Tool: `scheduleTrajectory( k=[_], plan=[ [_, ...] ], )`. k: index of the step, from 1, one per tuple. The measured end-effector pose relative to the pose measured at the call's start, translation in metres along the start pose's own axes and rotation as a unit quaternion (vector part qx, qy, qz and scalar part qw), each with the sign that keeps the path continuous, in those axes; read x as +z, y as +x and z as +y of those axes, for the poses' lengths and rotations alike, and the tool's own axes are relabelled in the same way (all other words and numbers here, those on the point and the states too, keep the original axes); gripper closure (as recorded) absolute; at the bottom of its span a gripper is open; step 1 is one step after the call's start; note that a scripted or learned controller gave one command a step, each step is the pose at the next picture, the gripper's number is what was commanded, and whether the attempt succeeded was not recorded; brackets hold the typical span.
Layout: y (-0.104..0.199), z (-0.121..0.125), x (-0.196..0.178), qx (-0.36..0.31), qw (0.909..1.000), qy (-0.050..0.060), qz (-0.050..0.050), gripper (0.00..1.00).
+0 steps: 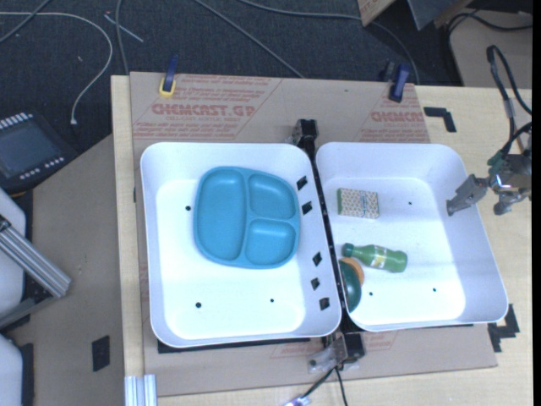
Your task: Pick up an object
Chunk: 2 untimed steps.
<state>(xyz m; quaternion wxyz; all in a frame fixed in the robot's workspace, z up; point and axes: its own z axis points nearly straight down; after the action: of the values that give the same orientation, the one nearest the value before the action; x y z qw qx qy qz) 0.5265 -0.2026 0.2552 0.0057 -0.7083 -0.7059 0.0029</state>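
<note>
Lying near the right bin's (473,303) front left corner, the small green bottle (377,257) looks light, stiff and slippery; grab its middle. The claw (467,196) hangs open, holding nothing.

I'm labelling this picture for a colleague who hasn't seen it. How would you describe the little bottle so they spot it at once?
Look in the right-hand white bin. Near its left wall lies the green bottle, on its side, below the small patterned packet. Its elongated shape and yellow label set it apart from the round green and orange object beside it.
</note>
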Motion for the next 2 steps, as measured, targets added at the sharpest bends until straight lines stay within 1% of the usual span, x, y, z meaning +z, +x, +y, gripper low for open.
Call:
scheduleTrajectory(
  k=[1, 2],
  plan=[
    [0.001, 0.002, -0.006, -0.002, 1.0, -0.006, -0.002, 0.0],
    [-0.004, 0.007, 0.038, -0.002, 1.0, -0.003, -0.001, 0.0]
  ],
)
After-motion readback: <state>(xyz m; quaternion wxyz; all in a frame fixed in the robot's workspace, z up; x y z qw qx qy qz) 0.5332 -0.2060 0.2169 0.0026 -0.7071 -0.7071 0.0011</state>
